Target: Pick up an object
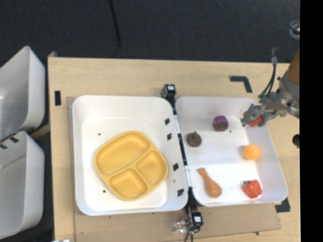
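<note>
The right bin [229, 105] holds several small objects. A purple lump [220, 123] lies near its back, and a brown round piece [194, 139] sits close to the left wall. An orange ball [252, 152] rests at the right, a red pepper-like item [252, 188] is in the front right corner, and a tan drumstick shape [209, 182] lies at the front left. My gripper [254, 116] hangs over the bin's back right corner, right of the purple lump and above the orange ball. Nothing is visibly held.
The left bin [86, 110] carries a yellow divided plate [131, 164]. A divider with black clips [177, 135] runs between the bins. White containers [20, 89] stand off the bench at the left. The arm [290, 84] enters from the right edge.
</note>
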{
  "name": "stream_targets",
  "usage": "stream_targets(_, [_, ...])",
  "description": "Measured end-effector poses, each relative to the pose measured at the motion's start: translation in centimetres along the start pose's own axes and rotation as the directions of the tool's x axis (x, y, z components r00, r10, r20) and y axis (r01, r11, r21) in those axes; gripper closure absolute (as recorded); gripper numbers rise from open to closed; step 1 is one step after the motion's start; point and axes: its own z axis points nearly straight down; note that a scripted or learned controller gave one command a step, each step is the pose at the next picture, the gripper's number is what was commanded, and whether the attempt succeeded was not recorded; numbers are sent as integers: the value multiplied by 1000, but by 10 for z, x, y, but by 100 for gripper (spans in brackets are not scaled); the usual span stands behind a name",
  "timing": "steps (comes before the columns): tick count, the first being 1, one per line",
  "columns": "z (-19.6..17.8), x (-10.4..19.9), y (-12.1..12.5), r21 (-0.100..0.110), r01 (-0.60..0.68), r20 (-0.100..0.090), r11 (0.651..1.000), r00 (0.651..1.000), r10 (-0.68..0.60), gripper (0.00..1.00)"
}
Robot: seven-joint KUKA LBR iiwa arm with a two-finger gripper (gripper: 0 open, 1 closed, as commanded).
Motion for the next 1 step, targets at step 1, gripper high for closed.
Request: stream_targets(1, [-52, -1, 1, 1, 1, 0, 1000, 1000, -1, 100])
